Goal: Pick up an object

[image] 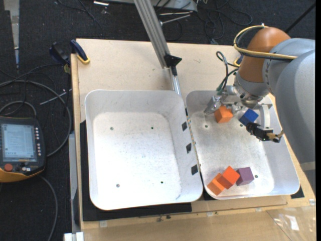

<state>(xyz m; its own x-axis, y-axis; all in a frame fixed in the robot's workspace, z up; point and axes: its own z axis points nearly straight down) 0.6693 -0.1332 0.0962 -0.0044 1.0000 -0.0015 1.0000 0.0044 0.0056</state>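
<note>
Item 1. Grey KUKA arm with orange band, reaching in from 3 o'clock. Its two-finger gripper [226, 107] sits over the upper part of the right shallow white plastic bin [281, 185], toward 12 o'clock of that bin.

Item 2. Small orange cube [223, 115], directly at the gripper's lower end. It appears to lie between or just under the fingers; whether they grip it cannot be told, nor whether they stand open or closed, since the wrist body and cables cover them.

Item 3. Small blue block [248, 117], just beside the orange cube at its 3 o'clock, partly under the wrist.

Item 4. Pair of orange blocks [224, 179], touching each other, at 6 o'clock of the right bin; small purple cube [245, 175] just beside them at 3 o'clock.

Item 5. Left shallow white plastic bin [100, 104], at 9 o'clock of the right bin, edges touching.

Handling note (judgement): the step in hand looks like a grasp on the orange cube. To do it well, centre the fingers on the cube's flat sides, keep clear of the blue block so it is not pinched along, close firmly, then lift straight up before any sideways travel.

Obscured: fingertips and contact faces hidden; the cube's far side hidden; the blue block's full shape cut off by the wrist; whether the cube rests on the bin floor is unclear.
</note>
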